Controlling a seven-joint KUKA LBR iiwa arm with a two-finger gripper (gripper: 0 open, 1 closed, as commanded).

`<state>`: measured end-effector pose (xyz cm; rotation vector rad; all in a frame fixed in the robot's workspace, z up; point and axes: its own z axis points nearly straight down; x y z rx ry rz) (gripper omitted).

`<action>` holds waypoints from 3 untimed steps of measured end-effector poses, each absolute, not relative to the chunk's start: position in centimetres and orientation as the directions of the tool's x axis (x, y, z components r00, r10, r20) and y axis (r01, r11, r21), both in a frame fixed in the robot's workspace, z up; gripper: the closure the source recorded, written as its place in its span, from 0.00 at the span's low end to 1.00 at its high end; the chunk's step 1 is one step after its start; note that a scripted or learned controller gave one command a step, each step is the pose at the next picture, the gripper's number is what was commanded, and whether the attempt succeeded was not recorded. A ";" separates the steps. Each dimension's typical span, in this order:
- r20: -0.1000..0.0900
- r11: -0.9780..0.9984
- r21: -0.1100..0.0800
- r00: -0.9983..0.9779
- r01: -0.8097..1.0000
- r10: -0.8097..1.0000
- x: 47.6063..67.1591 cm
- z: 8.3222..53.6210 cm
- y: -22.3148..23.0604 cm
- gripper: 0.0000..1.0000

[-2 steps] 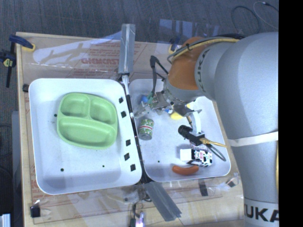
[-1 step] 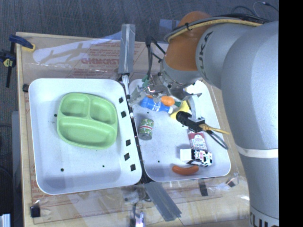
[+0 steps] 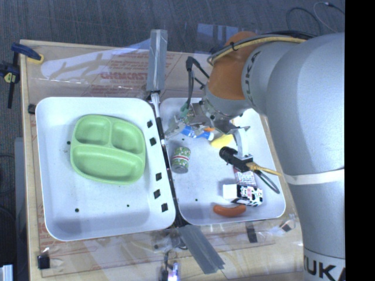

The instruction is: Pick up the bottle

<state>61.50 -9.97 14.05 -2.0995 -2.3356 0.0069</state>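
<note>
Grey arm (image 3: 293, 98), wrist bent downward

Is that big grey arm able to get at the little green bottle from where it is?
Probably yes: the bottle lies in open space in the right bin, with nothing on top, near the gripper.

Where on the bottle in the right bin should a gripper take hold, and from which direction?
Grip the bottle across its round middle, coming straight down from above. It seems to lie on its side near the bin's left wall, with bare floor around it.
</note>
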 end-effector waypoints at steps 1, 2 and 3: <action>0.000 0.043 -0.003 -0.043 0.999 0.999 59.7 9.1 -12.5 0.00; 0.002 0.128 -0.003 -0.128 0.992 0.992 56.2 12.2 -14.0 0.00; 0.000 0.075 -0.002 -0.075 0.997 0.997 62.6 9.2 -12.3 0.00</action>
